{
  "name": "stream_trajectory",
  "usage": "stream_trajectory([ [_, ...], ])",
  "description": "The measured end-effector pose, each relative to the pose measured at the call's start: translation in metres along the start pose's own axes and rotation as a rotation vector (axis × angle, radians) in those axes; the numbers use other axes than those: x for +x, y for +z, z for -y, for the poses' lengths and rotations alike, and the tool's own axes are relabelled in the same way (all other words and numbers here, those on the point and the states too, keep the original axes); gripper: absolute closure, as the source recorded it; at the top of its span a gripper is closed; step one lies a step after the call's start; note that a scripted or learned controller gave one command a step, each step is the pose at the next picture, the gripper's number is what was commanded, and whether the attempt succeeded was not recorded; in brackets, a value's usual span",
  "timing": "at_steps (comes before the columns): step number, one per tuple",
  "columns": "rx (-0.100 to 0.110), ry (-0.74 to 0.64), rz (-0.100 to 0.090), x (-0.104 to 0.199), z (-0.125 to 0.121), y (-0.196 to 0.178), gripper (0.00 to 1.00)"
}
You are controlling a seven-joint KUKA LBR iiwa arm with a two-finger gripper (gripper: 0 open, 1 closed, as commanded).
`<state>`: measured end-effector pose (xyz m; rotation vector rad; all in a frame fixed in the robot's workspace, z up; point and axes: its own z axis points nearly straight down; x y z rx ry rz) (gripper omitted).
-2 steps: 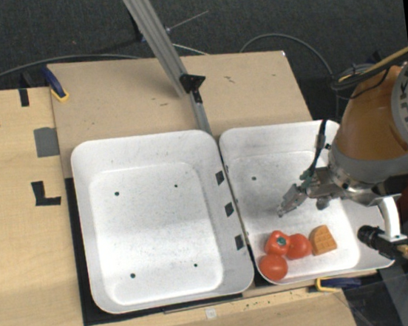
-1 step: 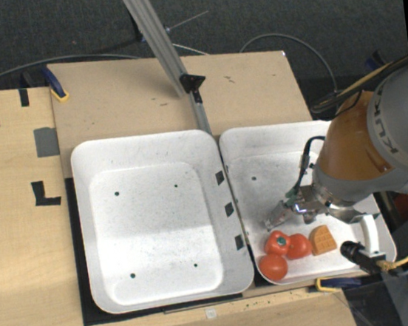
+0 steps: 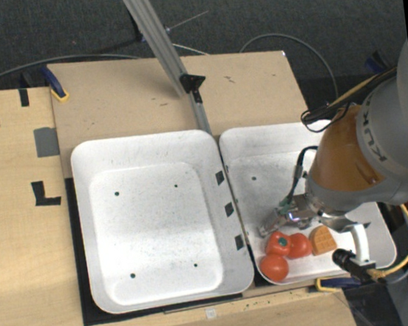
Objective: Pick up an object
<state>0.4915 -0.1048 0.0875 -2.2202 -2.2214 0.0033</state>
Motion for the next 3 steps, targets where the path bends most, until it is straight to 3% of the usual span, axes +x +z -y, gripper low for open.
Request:
stream_trajectory([
  [1, 0.001, -0.001, -0.001, 0.001, 0.000, -0.011, 1.00],
  [3, -0.006, -0.001, 0.000, -0.005, -0.009, -0.119, 1.00],
])
